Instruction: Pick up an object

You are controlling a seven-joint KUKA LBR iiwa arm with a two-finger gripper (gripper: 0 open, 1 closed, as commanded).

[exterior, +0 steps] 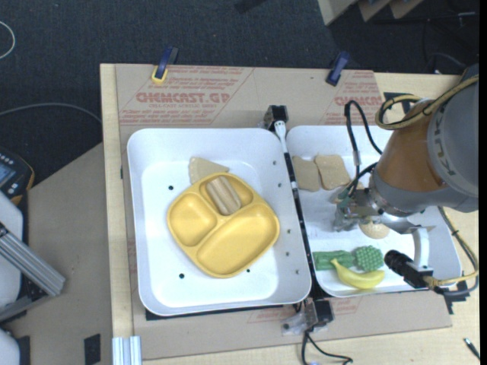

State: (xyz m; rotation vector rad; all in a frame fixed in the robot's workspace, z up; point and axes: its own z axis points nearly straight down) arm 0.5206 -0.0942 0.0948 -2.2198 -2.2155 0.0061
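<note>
Several small things crowded my pincer; its grip I could not tell. Beside it, the yellow plastic banana might get knocked aside.

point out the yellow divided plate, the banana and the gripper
yellow divided plate (228,245): camera view, bare large compartment
banana (358,278): camera view, middle of the fruit
gripper (351,215): camera view, at its tip
</note>
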